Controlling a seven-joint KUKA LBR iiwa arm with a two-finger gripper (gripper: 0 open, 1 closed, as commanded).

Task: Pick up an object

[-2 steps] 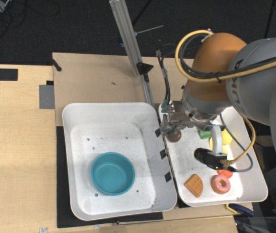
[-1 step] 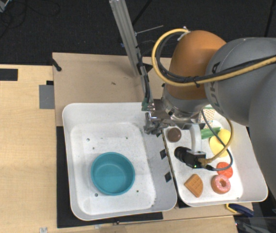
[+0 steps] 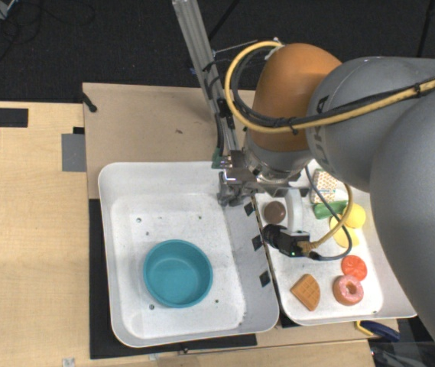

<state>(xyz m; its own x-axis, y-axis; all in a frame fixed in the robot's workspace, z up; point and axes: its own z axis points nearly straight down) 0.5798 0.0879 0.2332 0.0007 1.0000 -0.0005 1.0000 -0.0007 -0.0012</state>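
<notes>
Bench bearing two white bins: left bin (image 3: 118,197) is holding a teal bowl (image 3: 176,273) toward its near edge; gripper (image 3: 236,189) is hanging over the dividing rims.

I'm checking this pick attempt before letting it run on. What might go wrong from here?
1. The right bin is crowded: a waffle-like piece, pink donut and tomato-like red piece lie close together, so a grasp may nudge neighbours or catch two.
2. The arm's yellow cable loops low over the toys and might snag.
3. The teal bowl in the left bin looks wide, so fingers may slip off.
</notes>
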